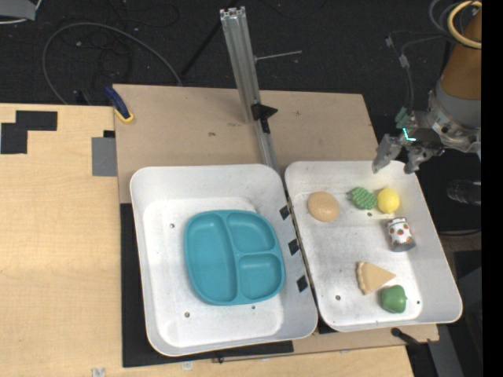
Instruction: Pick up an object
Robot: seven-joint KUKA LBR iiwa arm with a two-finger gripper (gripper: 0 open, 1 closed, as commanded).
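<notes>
My gripper (398,159) hangs open over the far right corner of the right bin (338,273), its two fingers spread with nothing between them. Just below it lie a yellow lemon-like ball (387,200) and a green ridged piece (362,198). A tan bun (323,206) sits to their left. A small can (400,234) with a red and white label lies near the right wall. Toward the front are a tan wedge (372,276) and a green pepper-like piece (393,298).
The left bin (157,289) holds a teal divided tray (233,256). An aluminium post (244,77) rises behind the gap between the bins. Cables lie on the dark floor at the back. A wooden surface (55,234) extends to the left.
</notes>
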